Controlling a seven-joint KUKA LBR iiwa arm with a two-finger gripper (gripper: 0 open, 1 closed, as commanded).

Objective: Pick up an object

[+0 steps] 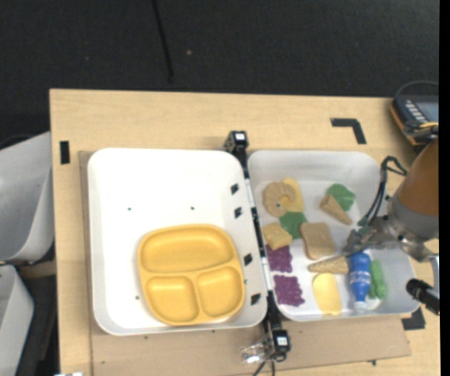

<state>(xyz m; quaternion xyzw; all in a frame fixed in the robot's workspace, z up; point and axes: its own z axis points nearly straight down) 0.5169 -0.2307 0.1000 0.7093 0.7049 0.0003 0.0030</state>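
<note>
Now left bin (115, 210) holds yellow tray (192, 272); right bin (318, 163) toy food; pincer (359, 241) state unclear

Toy foods scattered in right bin (311, 163): blue bottle (359, 279) lying flat beside green piece (378, 279), tan slice (317, 240), purple grapes (289, 290).

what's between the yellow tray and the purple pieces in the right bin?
In the camera view, bare white floor of the left bin, then the two bins' adjoining rims with black clips, lie between the yellow tray and the purple pieces.
</note>
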